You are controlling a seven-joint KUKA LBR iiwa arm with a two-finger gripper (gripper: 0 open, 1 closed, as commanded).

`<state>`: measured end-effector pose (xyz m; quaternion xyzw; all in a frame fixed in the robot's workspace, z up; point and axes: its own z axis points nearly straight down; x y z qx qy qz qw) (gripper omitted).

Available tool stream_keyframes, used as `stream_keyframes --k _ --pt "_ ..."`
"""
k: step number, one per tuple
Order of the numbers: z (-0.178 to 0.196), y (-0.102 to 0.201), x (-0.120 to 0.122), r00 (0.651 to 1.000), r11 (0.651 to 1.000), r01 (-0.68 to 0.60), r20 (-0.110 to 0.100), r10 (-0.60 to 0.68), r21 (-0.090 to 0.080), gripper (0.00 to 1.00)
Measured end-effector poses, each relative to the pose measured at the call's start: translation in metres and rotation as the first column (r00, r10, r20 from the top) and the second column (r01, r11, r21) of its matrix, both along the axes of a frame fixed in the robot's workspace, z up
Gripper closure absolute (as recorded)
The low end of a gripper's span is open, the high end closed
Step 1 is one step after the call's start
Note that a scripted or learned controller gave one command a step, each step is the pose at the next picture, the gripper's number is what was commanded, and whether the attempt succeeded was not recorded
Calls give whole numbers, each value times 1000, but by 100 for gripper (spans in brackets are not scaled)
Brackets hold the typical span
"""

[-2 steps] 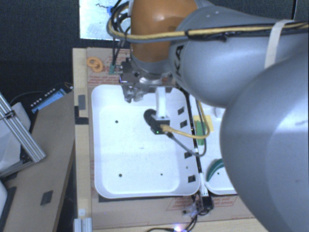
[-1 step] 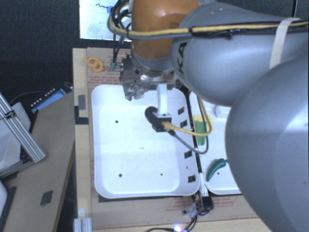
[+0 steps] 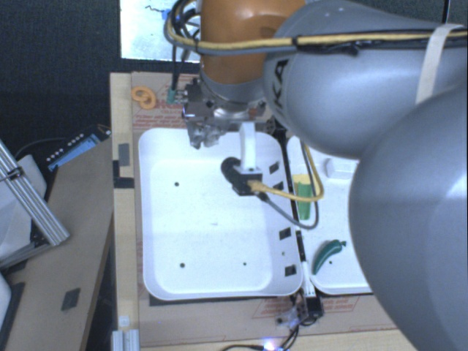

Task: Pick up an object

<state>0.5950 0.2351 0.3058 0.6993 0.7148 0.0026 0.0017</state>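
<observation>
Over the far edge of the left bin [image 3: 212, 247], toward its far left corner, hangs the gripper [image 3: 202, 136], at the end of the arm [image 3: 241, 20] that comes across from the right. From where I stand its tip is a grey huddle of metal, and I cannot tell whether it is open or closed. Below it, the left bin's white floor shows a few small dark dots [image 3: 177, 184].

Both things worth picking lie in the right bin [image 3: 330, 221], well apart from the gripper. A stick [image 3: 304, 207], yellow at its far end and green at its near end, lies close along the wall that the right bin shares with the left one, about midway down that edge. Its long axis runs far to near, in line with that wall. Nearer the front edge lies a pod [image 3: 327, 253], dark green and slightly curved. Its long axis is slanted: one end points toward the bin's near left corner, the other toward the far right, where the arm covers the rest of the bin. Stick and pod lie near each other but apart.

On the bench [image 3: 126, 218], beyond the left bin's far left corner, an orange ring [image 3: 144, 97] lies flat, outside both bins.
</observation>
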Motion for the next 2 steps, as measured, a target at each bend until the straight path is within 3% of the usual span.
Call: stream_keyframes --k 1,2 --pt "11 0 1 1000 1000 -6 2 6 0 100" --pt "123 -1 -14 1000 1000 16 6 -16 5 100"
